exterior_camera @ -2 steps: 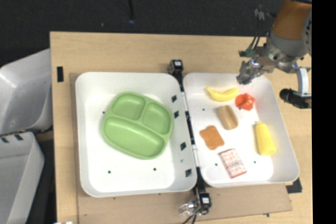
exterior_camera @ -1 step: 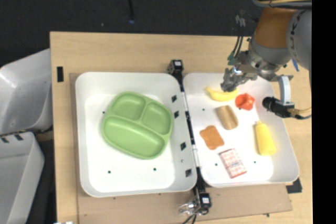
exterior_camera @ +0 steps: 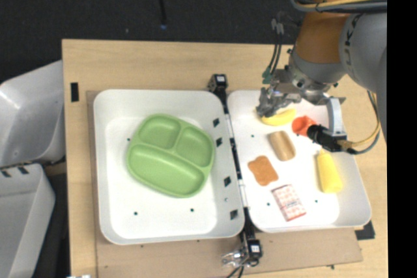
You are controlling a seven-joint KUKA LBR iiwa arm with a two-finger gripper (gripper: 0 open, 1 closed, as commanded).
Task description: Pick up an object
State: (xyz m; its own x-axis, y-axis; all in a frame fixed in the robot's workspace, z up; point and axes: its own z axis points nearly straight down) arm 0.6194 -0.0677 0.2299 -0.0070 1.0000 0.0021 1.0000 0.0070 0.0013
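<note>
My gripper (exterior_camera: 273, 104) hangs over the back of the right bin (exterior_camera: 352, 208), directly above a yellow banana-shaped piece (exterior_camera: 279, 118) that pokes out beneath it. Close beside it on the right lies a small orange-red piece (exterior_camera: 300, 125). Further forward in the same bin are a tan cylinder (exterior_camera: 282, 145), a flat orange-brown slab (exterior_camera: 262, 170), a yellow block (exterior_camera: 329, 172) and a small red-and-white packet (exterior_camera: 288, 201).
The left bin (exterior_camera: 111, 205) holds a green divided plate (exterior_camera: 171, 154). A ridge with black clips (exterior_camera: 231, 159) separates the two bins. A cable and black connector (exterior_camera: 324, 136) trail off the wrist over the right bin. The grey arm with its orange band (exterior_camera: 332, 16) comes in from the upper right.
</note>
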